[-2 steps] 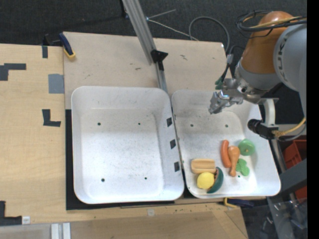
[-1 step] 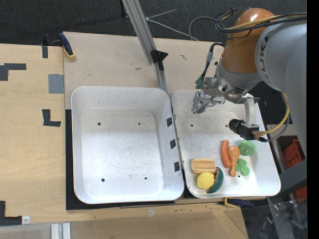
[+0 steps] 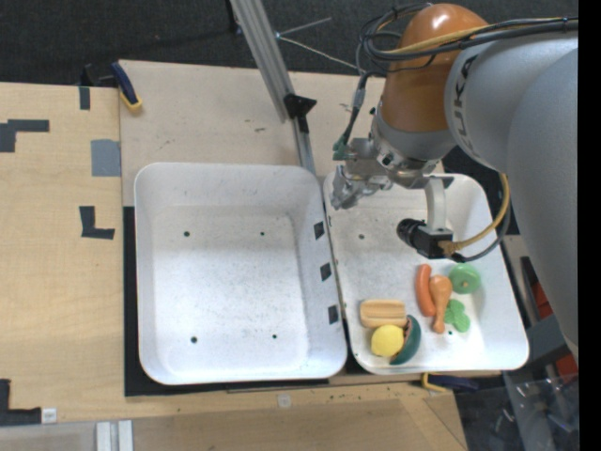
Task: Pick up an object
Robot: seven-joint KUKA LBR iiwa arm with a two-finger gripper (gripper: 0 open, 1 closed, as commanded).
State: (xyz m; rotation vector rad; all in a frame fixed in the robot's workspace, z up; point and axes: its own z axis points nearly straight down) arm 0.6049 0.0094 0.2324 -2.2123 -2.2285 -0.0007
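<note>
Lying in the near corner of the right bin [image 3: 488, 350], the yellow lemon [image 3: 385, 340], bread roll [image 3: 382, 311], carrots [image 3: 432, 294] and green pieces [image 3: 462, 280] are all untouched. The hand [image 3: 346, 188] hangs at the bin's far left corner, well apart from them, gripping nothing visible; its opening cannot be told. Picking remains undone.

A pale wooden bench under even indoor light

The light plywood benchtop [image 3: 56, 252] carries grey and black tape patches [image 3: 105, 157] on its left part. A raised board [image 3: 207, 111] sits on it, with a blue-and-yellow clamp [image 3: 126, 85] at its far left corner. Dark carpet [image 3: 113, 12] lies beyond the far edge. A slanted aluminium rail [image 3: 268, 59] crosses above.
</note>
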